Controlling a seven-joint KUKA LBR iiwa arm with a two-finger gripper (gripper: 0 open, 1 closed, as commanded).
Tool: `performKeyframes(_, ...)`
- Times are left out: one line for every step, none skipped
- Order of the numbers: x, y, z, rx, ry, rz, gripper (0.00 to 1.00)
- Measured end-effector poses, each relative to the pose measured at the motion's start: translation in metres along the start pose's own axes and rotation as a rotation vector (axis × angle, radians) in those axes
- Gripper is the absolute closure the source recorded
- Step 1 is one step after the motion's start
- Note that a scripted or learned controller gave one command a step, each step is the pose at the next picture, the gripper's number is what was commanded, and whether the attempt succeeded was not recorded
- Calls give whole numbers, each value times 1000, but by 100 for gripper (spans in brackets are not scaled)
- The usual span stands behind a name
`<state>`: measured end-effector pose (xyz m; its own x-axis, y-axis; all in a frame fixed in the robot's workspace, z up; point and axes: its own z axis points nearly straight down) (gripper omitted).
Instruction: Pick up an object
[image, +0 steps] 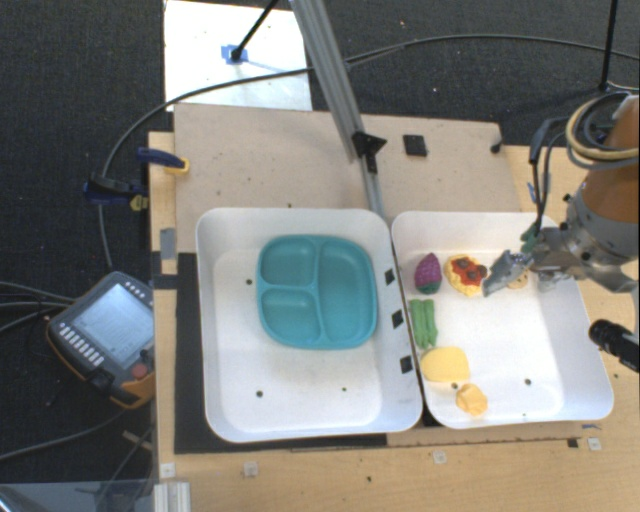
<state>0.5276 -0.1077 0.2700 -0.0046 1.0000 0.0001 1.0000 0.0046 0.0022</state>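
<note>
Step in hand: closing in on a pick in the right bin (590, 400). Going left to right. Far left of the hand, the left bin (225, 400) carries a teal divided plate (318, 292), not needed. Nearer, still left of the hand: purple grape bunch (428, 271), green beans (424, 322) and a yellow lemon-like piece (445, 364) below-left, small orange piece (472, 400) lower still. The pizza slice (466, 274) sits just left of the hand (505, 270), about touching its tip, so it is the likely target. Hand state: cannot tell, too blurred; nothing seen held. To do well: centre over the slice, drop straight, avoid nudging it into the grapes. A small pale round thing (517, 281) lies just beside the hand and may get in the way.
</note>
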Motion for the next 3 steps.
performKeyframes(10,-2,49,4,0,3,0)
performKeyframes(10,8,100,5,1,4,0)
performKeyframes(15,7,162,6,1,4,0)
